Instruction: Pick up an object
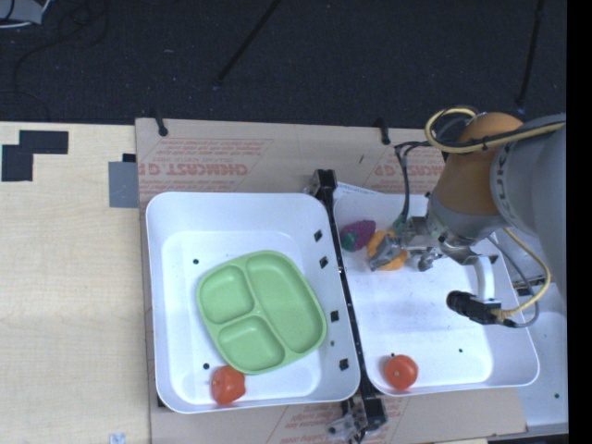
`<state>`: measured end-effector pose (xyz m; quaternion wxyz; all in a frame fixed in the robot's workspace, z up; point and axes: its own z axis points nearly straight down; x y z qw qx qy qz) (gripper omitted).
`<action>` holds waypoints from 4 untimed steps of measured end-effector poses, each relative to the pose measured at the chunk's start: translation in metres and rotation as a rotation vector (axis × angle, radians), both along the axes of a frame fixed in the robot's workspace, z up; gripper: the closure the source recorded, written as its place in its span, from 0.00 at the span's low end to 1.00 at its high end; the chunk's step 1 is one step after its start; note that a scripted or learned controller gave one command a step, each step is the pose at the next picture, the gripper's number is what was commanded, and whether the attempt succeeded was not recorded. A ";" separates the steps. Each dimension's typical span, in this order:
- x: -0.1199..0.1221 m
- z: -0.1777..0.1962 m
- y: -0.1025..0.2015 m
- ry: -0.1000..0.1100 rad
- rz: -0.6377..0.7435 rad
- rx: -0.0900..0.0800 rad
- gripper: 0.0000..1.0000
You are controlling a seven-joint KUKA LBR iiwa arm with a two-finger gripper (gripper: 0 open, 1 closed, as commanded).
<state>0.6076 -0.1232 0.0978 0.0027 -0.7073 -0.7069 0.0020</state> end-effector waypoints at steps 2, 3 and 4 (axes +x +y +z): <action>0.006 0.058 0.003 -0.008 0.001 -0.001 1.00; -0.001 0.118 0.001 -0.007 0.000 -0.001 1.00; -0.001 0.134 0.000 -0.006 0.001 -0.001 1.00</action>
